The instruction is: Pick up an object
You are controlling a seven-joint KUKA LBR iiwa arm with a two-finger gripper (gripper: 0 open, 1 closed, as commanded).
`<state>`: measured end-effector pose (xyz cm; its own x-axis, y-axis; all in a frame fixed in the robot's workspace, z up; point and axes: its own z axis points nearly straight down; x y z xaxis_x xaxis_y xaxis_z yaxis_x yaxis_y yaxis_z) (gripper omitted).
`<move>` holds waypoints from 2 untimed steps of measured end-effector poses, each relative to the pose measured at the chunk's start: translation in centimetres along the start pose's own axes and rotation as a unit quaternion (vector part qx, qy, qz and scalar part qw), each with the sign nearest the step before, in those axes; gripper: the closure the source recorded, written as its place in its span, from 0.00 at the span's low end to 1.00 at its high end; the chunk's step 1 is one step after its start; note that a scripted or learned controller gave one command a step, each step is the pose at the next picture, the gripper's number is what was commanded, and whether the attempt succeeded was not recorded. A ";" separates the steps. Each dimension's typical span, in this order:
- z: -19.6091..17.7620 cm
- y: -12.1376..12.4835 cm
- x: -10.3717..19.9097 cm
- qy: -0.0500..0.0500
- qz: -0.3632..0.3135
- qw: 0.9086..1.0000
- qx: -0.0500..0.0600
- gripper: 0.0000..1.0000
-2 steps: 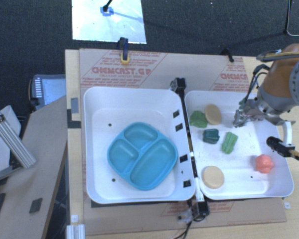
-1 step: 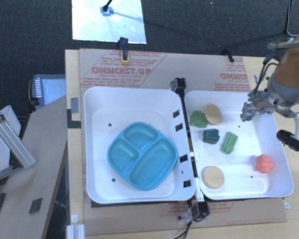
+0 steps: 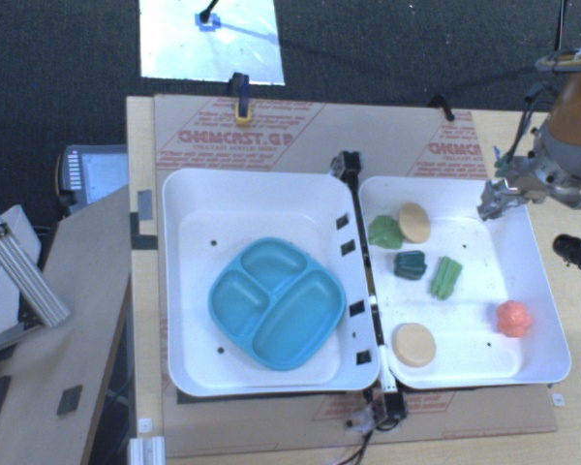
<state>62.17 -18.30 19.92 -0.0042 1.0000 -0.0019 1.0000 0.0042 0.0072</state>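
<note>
Gripper [image 3: 494, 204] hovering over right bin [image 3: 537, 289] far-right corner, nothing btwn fingers; gap too small to judge, can't tell if wide or narrow. Arm entering from right, so likely staging above the bin.

Candidates lying loose in right bin: light green piece [image 3: 385, 231] touching tan disc [image 3: 414, 223]; dark green pepper [image 3: 410, 263] beside green ridged piece [image 3: 445, 276]; pink ball [image 3: 512, 319] sitting apart near right wall, prob easiest; second tan disc [image 3: 413, 344] near front.

Left bin [image 3: 189, 260] holding blue divided plate [image 3: 276, 302].

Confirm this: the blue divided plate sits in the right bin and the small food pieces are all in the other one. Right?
Not quite. In the camera view the blue divided plate sits in the left bin; the small food pieces, such as the pink piece, are all in the other one, the right bin.
</note>
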 end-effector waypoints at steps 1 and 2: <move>-2.8 0.2 0.0 0.000 0.000 1.000 0.001 1.00; -2.1 0.0 6.0 0.002 -0.003 1.000 0.003 1.00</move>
<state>62.10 -12.25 21.97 -0.0093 1.0000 0.0021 1.0000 0.0093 0.0015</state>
